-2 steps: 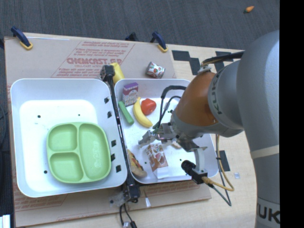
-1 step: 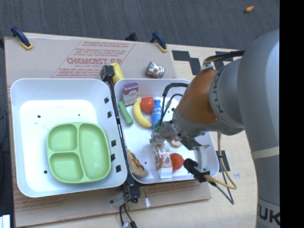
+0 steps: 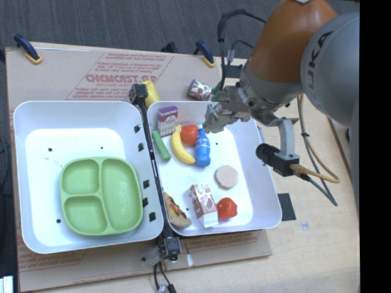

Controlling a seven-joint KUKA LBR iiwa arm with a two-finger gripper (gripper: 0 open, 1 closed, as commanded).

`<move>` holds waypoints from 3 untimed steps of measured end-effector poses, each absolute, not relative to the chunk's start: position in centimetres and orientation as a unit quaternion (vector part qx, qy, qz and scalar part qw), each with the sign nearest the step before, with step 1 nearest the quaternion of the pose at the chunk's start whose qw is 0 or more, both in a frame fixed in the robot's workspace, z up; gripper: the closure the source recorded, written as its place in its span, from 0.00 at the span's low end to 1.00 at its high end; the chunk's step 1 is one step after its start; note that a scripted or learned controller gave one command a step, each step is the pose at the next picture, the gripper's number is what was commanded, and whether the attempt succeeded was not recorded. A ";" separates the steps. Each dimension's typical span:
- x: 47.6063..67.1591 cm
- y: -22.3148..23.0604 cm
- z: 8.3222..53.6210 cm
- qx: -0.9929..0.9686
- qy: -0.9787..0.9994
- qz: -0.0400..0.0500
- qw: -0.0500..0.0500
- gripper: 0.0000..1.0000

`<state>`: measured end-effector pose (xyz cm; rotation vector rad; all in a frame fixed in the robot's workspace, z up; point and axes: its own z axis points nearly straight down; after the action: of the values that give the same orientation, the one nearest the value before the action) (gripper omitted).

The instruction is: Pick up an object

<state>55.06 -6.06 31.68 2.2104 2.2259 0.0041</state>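
Note:
My gripper (image 3: 215, 122) hangs over the back of the right bin (image 3: 264, 182), just above and to the right of the blue bottle (image 3: 202, 149). The bottle lies between a red tomato (image 3: 189, 133), a yellow banana (image 3: 181, 148) and bare bin floor. Nothing shows in the gripper's grasp. Further forward lie a tan round cookie (image 3: 226, 176), a small milk carton (image 3: 203, 204) and a second red tomato (image 3: 226, 208). A purple and white carton (image 3: 167, 119) and a green stick-shaped vegetable (image 3: 161, 144) lie along the bin's left wall.
The left bin (image 3: 36, 121) holds a green divided plate (image 3: 101, 195). A hot dog toy (image 3: 175, 210) lies in the right bin's front left corner. Behind the bins, on the cardboard, sit a yellow and black item (image 3: 145, 93) and a small red and white packet (image 3: 200, 90).

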 end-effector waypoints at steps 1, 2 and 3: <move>58.0 -5.1 19.8 0.705 0.709 -0.002 -0.003 1.00; 54.4 -7.8 22.0 0.706 0.709 -0.001 -0.001 1.00; 55.2 -6.8 21.4 0.705 0.710 -0.001 -0.001 1.00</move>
<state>55.20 -6.79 21.42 2.2147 2.2298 -0.0033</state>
